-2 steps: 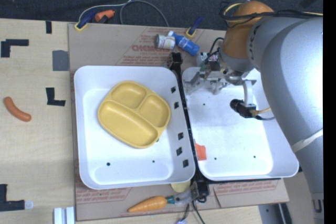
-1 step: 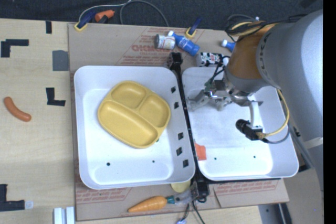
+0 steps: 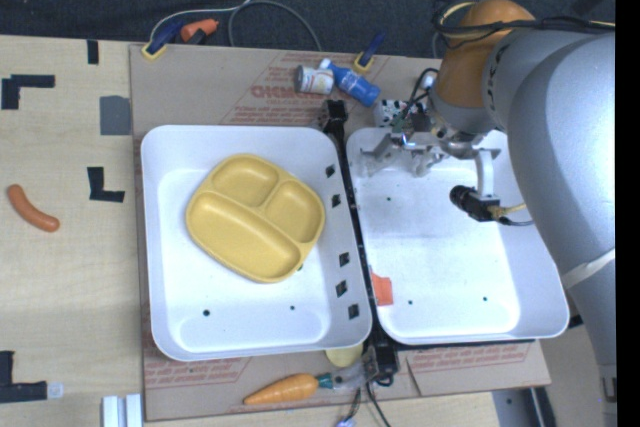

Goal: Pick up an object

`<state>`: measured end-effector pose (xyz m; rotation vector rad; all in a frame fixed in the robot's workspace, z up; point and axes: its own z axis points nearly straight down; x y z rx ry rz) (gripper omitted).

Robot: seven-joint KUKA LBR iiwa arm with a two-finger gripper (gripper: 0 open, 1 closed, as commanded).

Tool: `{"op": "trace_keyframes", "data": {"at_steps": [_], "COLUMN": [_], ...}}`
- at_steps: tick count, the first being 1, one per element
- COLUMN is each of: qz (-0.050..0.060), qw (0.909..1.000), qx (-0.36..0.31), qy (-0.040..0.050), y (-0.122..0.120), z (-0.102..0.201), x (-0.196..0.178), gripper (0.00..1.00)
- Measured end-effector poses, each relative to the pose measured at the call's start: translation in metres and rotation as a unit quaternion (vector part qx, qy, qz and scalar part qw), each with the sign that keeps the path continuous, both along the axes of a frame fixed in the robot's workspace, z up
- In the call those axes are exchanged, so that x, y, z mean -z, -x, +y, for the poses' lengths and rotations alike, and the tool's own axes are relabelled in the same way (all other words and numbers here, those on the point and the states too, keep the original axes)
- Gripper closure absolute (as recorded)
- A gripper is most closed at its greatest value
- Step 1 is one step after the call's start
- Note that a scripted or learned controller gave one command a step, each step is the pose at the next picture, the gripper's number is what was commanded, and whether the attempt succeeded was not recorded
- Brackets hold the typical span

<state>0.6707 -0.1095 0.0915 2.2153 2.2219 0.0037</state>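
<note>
A yellow divided plate (image 3: 256, 215) lies in the left white bin (image 3: 165, 315). My gripper (image 3: 402, 153) hangs low over the far left corner of the right white bin (image 3: 520, 310), under the orange-banded wrist (image 3: 478, 55). A small orange piece (image 3: 382, 290) sits at the right bin's left wall, well in front of the gripper. Nothing shows in the gripper's grasp.
Outside the bins: a blue and white bottle (image 3: 340, 80) behind them, a toy carrot (image 3: 282, 390) at the front, a sausage (image 3: 32, 208) far left, an orange-handled clamp (image 3: 180, 33) at the board's back corner. Black clips (image 3: 342, 260) join the bins. The grey arm (image 3: 570, 165) covers the right side.
</note>
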Motion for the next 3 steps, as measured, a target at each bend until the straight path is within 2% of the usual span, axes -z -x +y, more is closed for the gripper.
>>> {"op": "trace_keyframes", "data": {"at_steps": [1,2,3], "qz": [0.000,0.002,0.000], "qw": [1.0000,1.0000,1.0000], "qx": [0.001,0.001,0.001], "qy": [0.0012,-0.0002,0.0005], "y": [0.018,0.002,0.054], "z": [0.009,0.014,0.011], "x": [0.006,0.006,0.005], "gripper": [0.00,0.00,0.00]}}
